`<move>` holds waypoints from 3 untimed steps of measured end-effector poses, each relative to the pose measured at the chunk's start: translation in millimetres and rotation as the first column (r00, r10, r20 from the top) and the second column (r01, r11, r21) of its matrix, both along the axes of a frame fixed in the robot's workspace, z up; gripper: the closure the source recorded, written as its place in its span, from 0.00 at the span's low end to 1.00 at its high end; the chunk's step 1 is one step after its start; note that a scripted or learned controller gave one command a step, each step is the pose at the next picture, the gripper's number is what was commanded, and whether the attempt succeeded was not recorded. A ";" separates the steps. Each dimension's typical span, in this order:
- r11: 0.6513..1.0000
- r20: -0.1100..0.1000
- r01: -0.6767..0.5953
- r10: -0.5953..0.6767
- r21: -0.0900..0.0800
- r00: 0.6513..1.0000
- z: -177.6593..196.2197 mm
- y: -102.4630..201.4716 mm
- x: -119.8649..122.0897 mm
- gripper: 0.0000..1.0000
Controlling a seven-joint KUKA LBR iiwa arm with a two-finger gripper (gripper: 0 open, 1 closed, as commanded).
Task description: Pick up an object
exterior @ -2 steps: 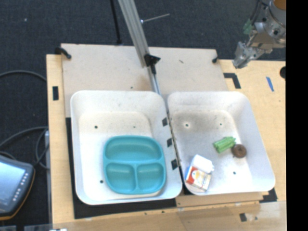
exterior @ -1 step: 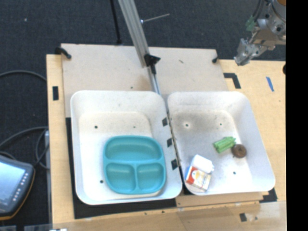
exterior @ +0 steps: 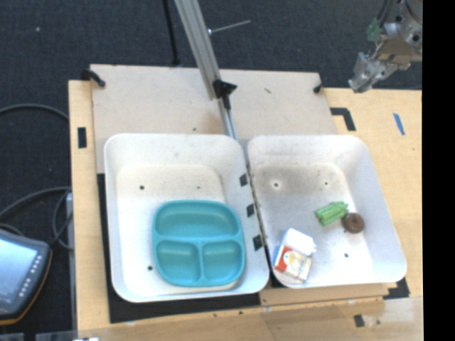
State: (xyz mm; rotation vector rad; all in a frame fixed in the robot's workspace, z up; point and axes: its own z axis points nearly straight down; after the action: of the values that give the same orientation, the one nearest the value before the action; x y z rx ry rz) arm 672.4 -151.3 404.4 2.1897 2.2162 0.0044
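So far we log nothing picked: the grey two-finger gripper hangs beyond the bins, its spread unreadable to us. Remaining in the right white bin: small green block, brown ring-shaped piece, red-and-white carton.

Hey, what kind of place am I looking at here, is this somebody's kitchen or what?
Probably a robotics lab, not a kitchen. A robot gripper hangs over a plywood bench bearing two white bins, a metal camera pole rises behind, and a handheld control pendant lies on dark carpet.
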 end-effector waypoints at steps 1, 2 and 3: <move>1.000 0.006 -0.003 0.003 -0.004 1.000 11.2 -0.6 0.7 1.00; 1.000 0.012 -0.005 0.005 -0.007 1.000 22.2 -1.0 1.4 1.00; 1.000 0.018 -0.008 0.008 -0.011 1.000 33.3 -1.5 2.0 1.00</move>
State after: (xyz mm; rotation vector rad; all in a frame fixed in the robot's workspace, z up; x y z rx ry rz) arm 674.4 -152.8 437.7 2.1662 2.2101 0.0118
